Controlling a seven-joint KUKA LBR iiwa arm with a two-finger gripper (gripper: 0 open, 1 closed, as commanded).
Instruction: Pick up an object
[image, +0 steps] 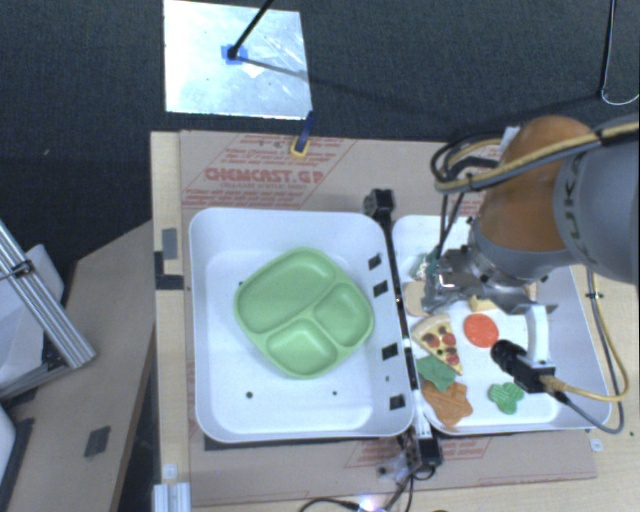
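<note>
The right bin (575, 400) holds several toy foods. A pizza slice (438, 338) lies beside a red tomato slice (481, 330). Nearer the front are a dark green piece (436, 372), a brown cracker-like piece (449, 402) and a green broccoli (506, 397). A pale round piece (411, 297) rests against the bin's left wall. My gripper (438, 292) hangs low over the bin's left part, just above the pizza slice and next to the pale piece. A small yellow piece (482, 304) peeks out from under the wrist. Nothing is seen held.
The left bin (215, 400) carries a light green divided plate (303, 311) in its middle. A black-clipped divider (392, 300) separates the two bins. The arm's grey and orange body (530, 215) covers the back of the right bin.
</note>
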